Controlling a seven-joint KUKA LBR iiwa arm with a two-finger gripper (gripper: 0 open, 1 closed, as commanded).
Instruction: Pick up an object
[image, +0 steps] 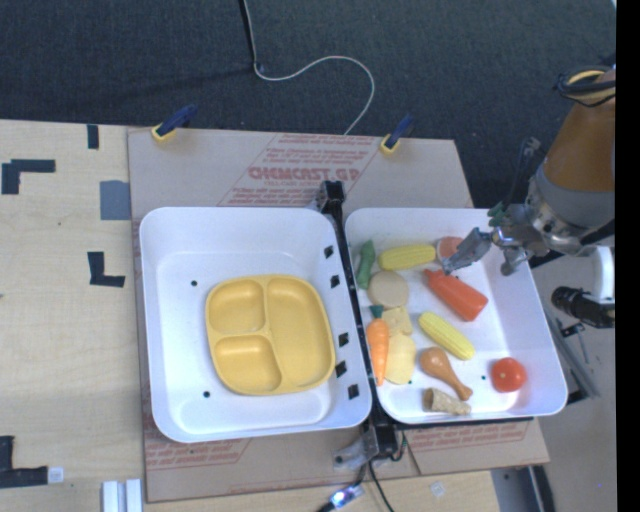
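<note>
**Claw poised over the crowded right bin**

The claw (480, 250) sits low over the far part of the right bin (530, 330), its two fingers spread apart with nothing between them. Just below and beside its nearer fingertip lies the red-orange carrot piece (457, 293), slanting toward the bin's middle; whether they touch cannot be told. A yellow corn cob (407, 257) lies just left of the claw, with a small red piece (449, 246) tucked between the cob and the fingertip.

Room is tight on the left side: a green pod (365, 262), a pale round piece (389, 290), an orange carrot (378, 347) and a pale yellow piece (399, 352) crowd the dividing wall. A second corn cob (446, 335), a drumstick (443, 369) and a red tomato (508, 374) fill the near half. The strip along the right wall is bare. In the left bin (170, 300) a yellow divided plate (268, 333) sits centred, with open white floor around it.
</note>
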